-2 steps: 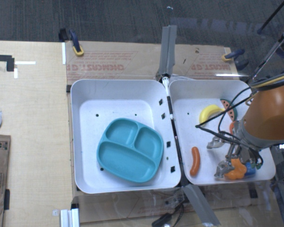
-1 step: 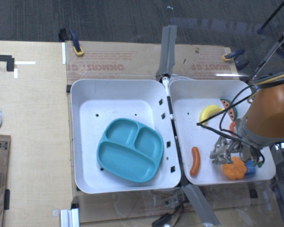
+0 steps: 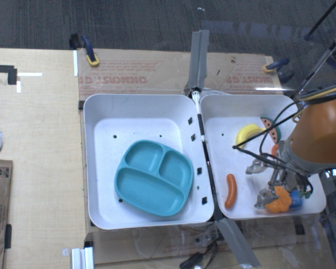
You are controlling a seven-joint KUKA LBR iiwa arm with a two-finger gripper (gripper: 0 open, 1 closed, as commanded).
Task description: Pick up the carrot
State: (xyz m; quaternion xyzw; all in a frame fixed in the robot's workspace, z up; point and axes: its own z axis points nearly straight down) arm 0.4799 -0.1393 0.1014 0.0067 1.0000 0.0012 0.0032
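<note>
one fixed camera sits high above the worktop [image 3: 39,111], looking down at a slant toward its far edge. it stands far enough back to frame both white bins, the left bin [image 3: 95,167] and the right bin [image 3: 218,122], side by side. the arm [image 3: 319,133] enters from the frame's right.

A teal divided plate [image 3: 154,176] lies in the left bin [image 3: 95,150]; a yellow banana [image 3: 248,133] sits in the right bin [image 3: 218,122].
</note>
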